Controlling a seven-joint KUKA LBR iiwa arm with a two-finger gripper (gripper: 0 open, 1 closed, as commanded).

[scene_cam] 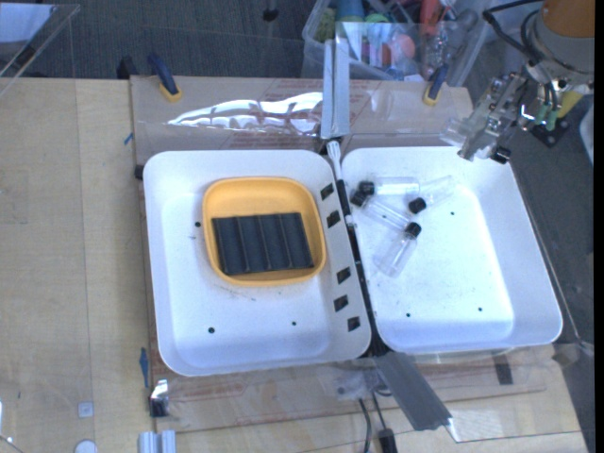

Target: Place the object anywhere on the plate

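Camera view, looking down: nearest us we see two white bins side by side, the left bin [179,338] and the right bin [491,310]. In the left one sits one yellow plate [219,206], and on it lies one dark ribbed block [262,243], its long axis running left to right, nearly level with the plate's front edge. Further back in the right bin we count three clear vials with black caps [394,225], lying close together near the divider and pointing different ways. Farthest off, past that bin's back right corner, hangs the gripper [483,140]; we cannot tell its state.
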